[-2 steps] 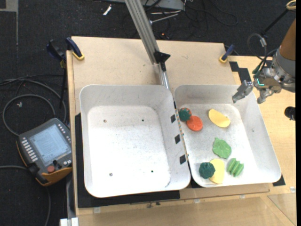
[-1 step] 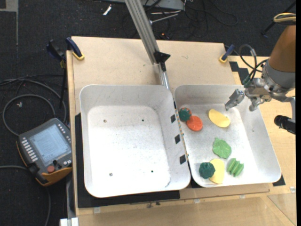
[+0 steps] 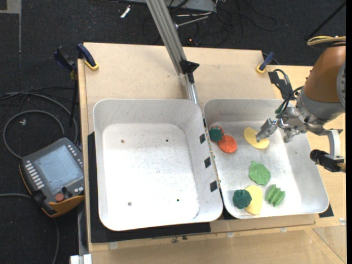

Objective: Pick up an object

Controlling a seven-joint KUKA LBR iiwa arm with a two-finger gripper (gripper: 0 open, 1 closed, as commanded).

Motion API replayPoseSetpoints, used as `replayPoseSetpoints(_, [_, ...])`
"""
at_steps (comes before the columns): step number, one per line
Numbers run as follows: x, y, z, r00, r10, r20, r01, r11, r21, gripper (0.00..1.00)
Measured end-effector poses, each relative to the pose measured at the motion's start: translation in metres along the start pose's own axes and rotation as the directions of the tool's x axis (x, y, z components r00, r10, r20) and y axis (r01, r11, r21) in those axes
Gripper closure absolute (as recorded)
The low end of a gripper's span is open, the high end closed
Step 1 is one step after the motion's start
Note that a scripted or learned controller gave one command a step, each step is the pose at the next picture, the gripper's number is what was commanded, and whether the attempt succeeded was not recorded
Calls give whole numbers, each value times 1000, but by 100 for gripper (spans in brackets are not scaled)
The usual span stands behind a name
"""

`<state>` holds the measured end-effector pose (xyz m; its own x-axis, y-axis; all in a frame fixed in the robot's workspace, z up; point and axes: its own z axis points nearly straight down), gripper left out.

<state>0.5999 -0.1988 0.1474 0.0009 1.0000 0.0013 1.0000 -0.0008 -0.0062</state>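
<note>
- Camera view: the grey arm with the orange band [image 3: 324,78] is reaching in from the right over the right shallow white bin [image 3: 308,175]
- The pincer [image 3: 269,132] is hanging at the pale yellow flat disc-shaped piece [image 3: 255,139] in that bin's upper middle; whether its fingers are apart or together I cannot tell
- An orange-red rounded object [image 3: 227,144] is lying just left of the disc, touching a small dark green lump [image 3: 215,132]
- A light green leafy piece [image 3: 259,173] is sitting lower down; below it a dark green ball [image 3: 241,198], a yellow piece [image 3: 254,198] and a green ridged piece [image 3: 275,195] are clustering
- The left shallow white bin [image 3: 104,147] is sitting beside it on the tan wooden desk [image 3: 137,70]
</note>
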Motion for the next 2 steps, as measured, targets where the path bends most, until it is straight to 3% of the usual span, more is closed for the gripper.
replayPoseSetpoints(1, [1, 0, 54, 1000, 0, 0, 0, 1000, -2, 0])
replayPoseSetpoints(2, [0, 1, 40, 1000, 0, 2, 0, 1000, -9, 100])
